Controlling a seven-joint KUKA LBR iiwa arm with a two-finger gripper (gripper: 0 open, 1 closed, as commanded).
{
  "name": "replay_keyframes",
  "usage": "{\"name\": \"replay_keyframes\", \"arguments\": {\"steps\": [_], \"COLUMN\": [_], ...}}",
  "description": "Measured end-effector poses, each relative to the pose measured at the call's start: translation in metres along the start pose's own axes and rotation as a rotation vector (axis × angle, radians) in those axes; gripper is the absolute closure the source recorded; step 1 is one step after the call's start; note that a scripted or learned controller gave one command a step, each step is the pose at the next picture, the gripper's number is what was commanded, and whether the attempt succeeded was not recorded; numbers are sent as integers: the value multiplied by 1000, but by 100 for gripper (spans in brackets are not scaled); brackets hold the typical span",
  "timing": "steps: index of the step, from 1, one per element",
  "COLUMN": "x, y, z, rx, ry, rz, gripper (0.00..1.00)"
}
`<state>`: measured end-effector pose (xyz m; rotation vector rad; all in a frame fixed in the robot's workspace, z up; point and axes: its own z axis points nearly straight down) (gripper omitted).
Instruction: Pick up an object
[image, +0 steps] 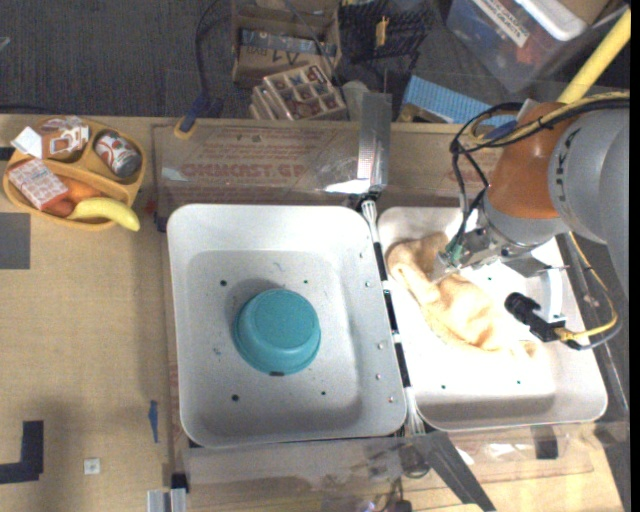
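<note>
In the right bin (580, 400), the fingers (450, 258) touch the cream cloth (455, 305); their grip is unclear.

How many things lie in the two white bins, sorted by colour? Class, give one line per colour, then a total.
Teal: 1, the upturned bowl in the left bin.
Pale yellow-tan: 1, the soft crumpled item in the right bin, below the gripper.
Total: 2
</note>
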<state>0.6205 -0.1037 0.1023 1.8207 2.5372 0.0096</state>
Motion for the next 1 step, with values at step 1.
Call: {"name": "replay_keyframes", "arguments": {"steps": [1], "x": [0], "y": [0], "z": [0], "rx": [0], "ry": [0], "rz": [0], "gripper": [0]}}
